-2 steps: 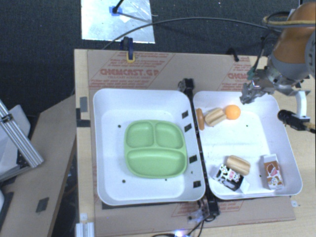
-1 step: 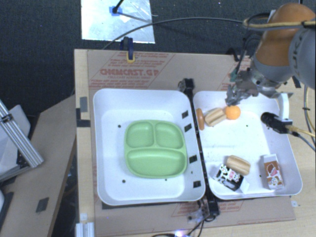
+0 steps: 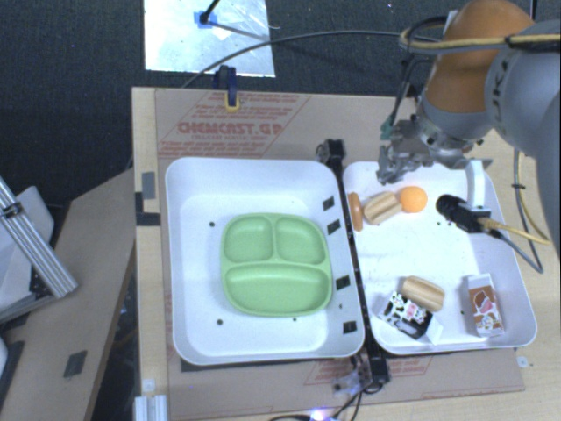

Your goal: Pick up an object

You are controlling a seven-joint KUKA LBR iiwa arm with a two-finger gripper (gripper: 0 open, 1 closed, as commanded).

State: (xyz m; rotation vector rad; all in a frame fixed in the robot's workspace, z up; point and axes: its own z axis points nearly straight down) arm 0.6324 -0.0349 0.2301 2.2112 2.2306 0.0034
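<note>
My gripper (image 3: 393, 170) hangs over the far part of the right bin (image 3: 456, 251), its tip just above and behind a tan bread roll (image 3: 380, 208) and an orange ball (image 3: 413, 199) that lie side by side. A thin orange stick (image 3: 354, 211) lies against the bin's left wall beside the roll. Nothing is seen between the fingers. Near the front of the bin lie a second bread roll (image 3: 423, 292), a black-and-white patterned packet (image 3: 406, 313) and a small white carton with a brown picture (image 3: 483, 306).
The left bin (image 3: 197, 200) holds a green divided plate (image 3: 276, 263). Black clips line the wall between the two bins. A blue clamp (image 3: 229, 85) stands on the brown board behind the bins.
</note>
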